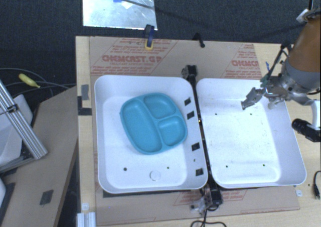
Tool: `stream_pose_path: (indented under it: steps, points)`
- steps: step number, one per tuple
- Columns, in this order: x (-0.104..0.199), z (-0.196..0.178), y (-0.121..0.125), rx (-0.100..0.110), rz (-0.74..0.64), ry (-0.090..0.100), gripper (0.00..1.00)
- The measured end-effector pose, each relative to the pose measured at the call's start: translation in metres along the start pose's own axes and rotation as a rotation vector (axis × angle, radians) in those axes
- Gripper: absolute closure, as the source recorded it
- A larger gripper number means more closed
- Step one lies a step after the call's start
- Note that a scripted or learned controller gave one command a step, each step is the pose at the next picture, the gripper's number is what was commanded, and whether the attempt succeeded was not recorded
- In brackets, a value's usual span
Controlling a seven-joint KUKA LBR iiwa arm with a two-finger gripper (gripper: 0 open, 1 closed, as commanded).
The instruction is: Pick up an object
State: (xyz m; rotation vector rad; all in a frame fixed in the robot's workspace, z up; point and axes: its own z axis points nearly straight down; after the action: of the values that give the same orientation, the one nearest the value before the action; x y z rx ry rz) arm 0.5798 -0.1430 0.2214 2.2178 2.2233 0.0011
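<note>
Blue divided plate (153, 123) lies in the left bin (108, 171), long axis diagonal. Gripper (249, 101) hovers over the right bin (291, 171), holding nothing; finger spread cannot be determined.

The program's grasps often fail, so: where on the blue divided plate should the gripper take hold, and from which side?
Probably the raised outer rim of the blue divided plate, from straight above, one finger inside and one outside. It lies flat in the left bin, so only its rim offers a thin edge. The gripper is over the right bin.
</note>
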Motion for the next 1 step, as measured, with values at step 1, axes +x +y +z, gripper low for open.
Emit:
stream_pose_path:
  steps: [1]
  points:
    - [-0.0174,0.1428,-0.0129,0.001,0.004,-0.001,0.00]
